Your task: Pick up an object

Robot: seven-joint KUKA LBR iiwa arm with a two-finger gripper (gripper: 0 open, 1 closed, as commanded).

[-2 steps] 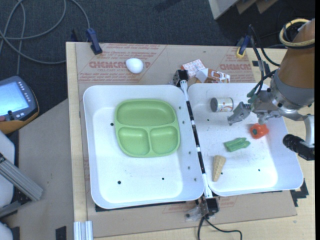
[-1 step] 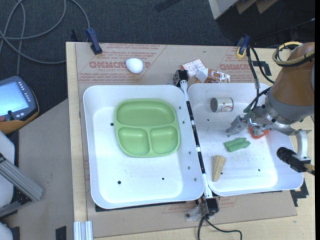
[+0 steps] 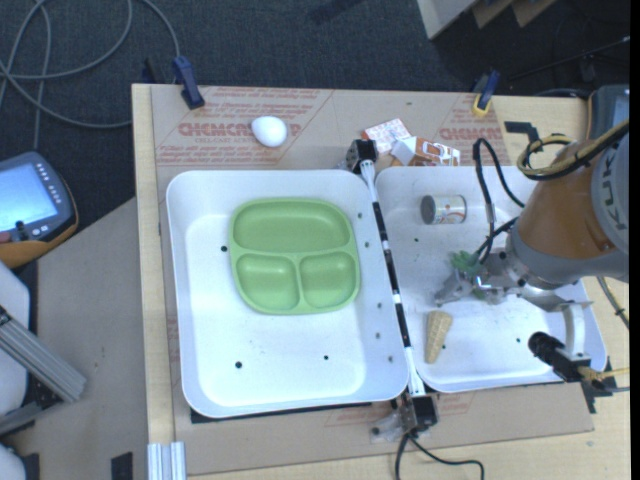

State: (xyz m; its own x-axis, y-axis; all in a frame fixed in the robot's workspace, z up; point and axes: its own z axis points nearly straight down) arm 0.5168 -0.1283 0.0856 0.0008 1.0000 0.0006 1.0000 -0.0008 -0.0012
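arm: grey KUKA with orange band, reaches in from the right, wrist low over the right bin (image 3: 560,363)
jaws (image 3: 462,286): down at bin floor level, metal fingers pointing left; opening hard to read, cannot tell how wide, cannot tell if anything is clamped
green object (image 3: 464,261): small, just above the jaws, touching or nearly touching the fingertips; likeliest target, but not clearly between the fingers
cone (image 3: 437,334): tan, lying flat just below the jaws, apart from them
can (image 3: 443,209): small silver cylinder on its side, further above the jaws, well apart
left bin (image 3: 200,368): to the left of the jaws, across the divider; holds a green divided plate (image 3: 295,253)
surface (image 3: 220,118): beyond the bins, a white egg-shaped thing (image 3: 268,130) far up-left of the jaws; crumpled wrappers (image 3: 405,145) above the jaws past the bin rim
task state: judged mid-attempt, nothing visibly lifted
risk 1: fingers close beside the green object, not around it, empty lift; cause is the offset toward its lower edge
risk 2: green object is small and light, fingertip nudge could slide it away
risk 3: cone close below, a wide sweep could knock it
risk 4: black cables hang near the wrist, could snag on retreat
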